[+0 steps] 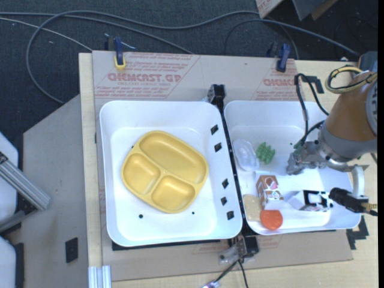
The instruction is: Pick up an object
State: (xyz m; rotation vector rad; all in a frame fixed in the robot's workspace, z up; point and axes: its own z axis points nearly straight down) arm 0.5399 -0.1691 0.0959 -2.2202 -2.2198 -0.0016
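The right bin (282, 116) holds several small objects. A green toy (265, 152) lies near its middle, with a clear plastic piece (245, 155) to its left. A small red and white carton (269, 189) stands toward the front, and an orange ball (272, 219) sits just in front of it beside a tan flat piece (252, 206). A black and white item (314, 200) lies at the front right. My gripper (296, 162) hangs low over the bin's right half, to the right of the green toy and apart from it. Nothing shows in its grasp.
A yellow divided plate (165, 171) lies in the left bin (114, 161). A black divider with clips (221, 155) runs between the bins. The arm's orange band (354, 122) and cables (312, 95) overhang the right bin's far right side.
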